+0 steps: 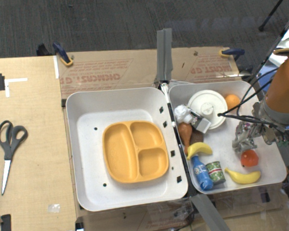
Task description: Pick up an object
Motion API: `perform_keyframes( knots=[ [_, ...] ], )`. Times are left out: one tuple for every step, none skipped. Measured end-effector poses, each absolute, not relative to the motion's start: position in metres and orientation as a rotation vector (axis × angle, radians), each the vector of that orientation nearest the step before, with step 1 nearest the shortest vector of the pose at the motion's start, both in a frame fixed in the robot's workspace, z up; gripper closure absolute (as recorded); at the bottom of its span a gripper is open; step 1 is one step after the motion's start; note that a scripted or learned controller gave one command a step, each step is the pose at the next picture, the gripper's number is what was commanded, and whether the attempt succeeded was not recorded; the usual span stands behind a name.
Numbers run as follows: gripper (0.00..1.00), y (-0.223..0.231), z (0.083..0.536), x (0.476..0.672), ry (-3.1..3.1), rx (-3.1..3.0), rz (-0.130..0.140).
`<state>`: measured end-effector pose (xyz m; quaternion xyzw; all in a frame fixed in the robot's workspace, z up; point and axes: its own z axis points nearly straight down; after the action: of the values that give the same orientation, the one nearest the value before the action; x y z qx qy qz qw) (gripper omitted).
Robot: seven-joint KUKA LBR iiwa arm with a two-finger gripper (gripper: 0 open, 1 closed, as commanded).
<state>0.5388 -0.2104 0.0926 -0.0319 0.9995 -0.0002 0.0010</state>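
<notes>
My gripper (244, 140) hangs low over the right side of the right bin (273, 172), reaching in from the right. Just below it lies a small red tomato (249, 158), close to the gripper; I cannot tell whether they touch. A yellow banana (244, 176) lies in front of the tomato. Further left are a green can (215, 172), a blue bottle (201, 176), a second small banana (199, 148) and a brown pear-shaped piece (185, 132). At the back sit a white round lid (207, 107), an orange (232, 100) and a crumpled white object (182, 113).
The left bin (82, 142) holds a yellow divided plate (136, 151). Scissors (8, 145) lie on the bench at far left. A grey divider bar (164, 56) stands between the bins at the back, with blue clamps (63, 54) on the cardboard.
</notes>
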Motion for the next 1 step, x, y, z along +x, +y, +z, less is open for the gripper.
perform_keyframes(
  knots=[
    [1.00, -0.2205, 0.0943, 0.5993, 3.133, 0.056, -0.001]
  ],
)
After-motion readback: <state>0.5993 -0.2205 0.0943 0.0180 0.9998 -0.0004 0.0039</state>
